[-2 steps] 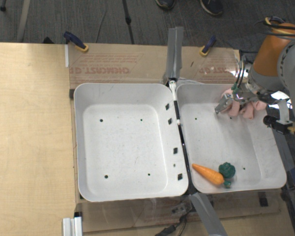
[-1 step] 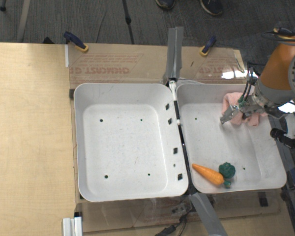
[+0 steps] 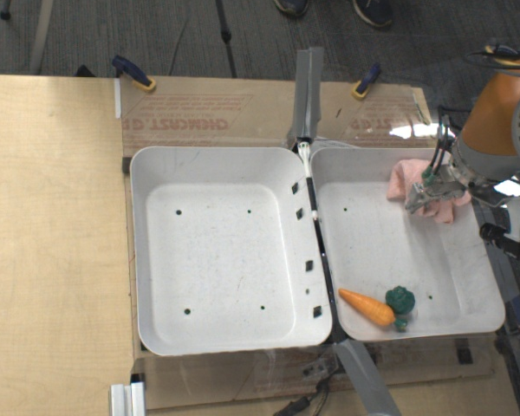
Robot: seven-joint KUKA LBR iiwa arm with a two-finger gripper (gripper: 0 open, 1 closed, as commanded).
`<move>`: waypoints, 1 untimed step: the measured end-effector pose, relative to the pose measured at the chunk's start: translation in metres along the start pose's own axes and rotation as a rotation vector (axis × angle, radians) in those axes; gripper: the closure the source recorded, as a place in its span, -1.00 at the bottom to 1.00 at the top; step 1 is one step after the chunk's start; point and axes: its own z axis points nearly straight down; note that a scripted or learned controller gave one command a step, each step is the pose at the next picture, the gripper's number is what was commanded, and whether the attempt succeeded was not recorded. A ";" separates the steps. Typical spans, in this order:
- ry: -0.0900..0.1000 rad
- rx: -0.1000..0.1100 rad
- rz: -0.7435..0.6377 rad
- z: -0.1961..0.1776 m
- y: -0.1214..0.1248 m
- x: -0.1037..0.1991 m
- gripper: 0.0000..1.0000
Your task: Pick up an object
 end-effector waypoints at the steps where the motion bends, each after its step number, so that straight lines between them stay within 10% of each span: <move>1: -0.001 0.002 0.046 -0.134 -0.041 0.090 1.00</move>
